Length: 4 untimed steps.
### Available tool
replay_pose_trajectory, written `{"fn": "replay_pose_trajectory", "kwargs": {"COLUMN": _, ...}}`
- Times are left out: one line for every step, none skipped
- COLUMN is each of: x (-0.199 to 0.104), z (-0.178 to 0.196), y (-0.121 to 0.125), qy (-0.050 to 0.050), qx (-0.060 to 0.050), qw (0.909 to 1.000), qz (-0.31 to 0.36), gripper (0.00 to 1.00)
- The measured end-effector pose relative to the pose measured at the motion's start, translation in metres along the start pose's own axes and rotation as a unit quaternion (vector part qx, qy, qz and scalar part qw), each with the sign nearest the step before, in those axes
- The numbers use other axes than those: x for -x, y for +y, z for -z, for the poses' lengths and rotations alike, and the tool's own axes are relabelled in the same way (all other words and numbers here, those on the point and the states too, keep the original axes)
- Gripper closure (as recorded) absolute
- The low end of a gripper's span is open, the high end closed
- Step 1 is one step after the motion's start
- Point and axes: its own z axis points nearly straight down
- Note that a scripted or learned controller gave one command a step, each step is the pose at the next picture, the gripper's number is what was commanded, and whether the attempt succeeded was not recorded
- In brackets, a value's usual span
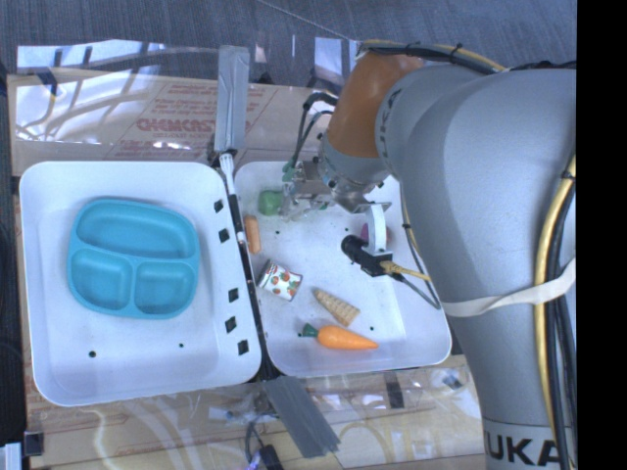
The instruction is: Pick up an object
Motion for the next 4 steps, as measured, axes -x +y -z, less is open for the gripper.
{"fn": "replay_pose_trajectory", "kwargs": {"x": 0.0, "z": 0.0, "y": 0.0, "qy": 0.0, "qx": 0.0, "qw": 1.0, "qz": 0.0, "gripper": 0.0}}
{"fn": "replay_pose_trajectory", "kwargs": {"x": 0.037, "z": -0.023, "y": 0.01, "qy": 0.001, "qx": -0.003, "qw": 1.0, "qz": -0.006, "gripper": 0.0}}
{"fn": "replay_pose_trajectory", "kwargs": {"x": 0.036, "z": -0.013, "y": 0.008, "qy": 0.001, "qx": -0.007, "qw": 1.0, "qz": -0.003, "gripper": 1.0}}
{"fn": "replay_pose_trajectory", "kwargs": {"x": 0.036, "z": -0.013, "y": 0.009, "qy": 0.001, "qx": -0.007, "qw": 1.0, "qz": -0.002, "gripper": 0.0}}
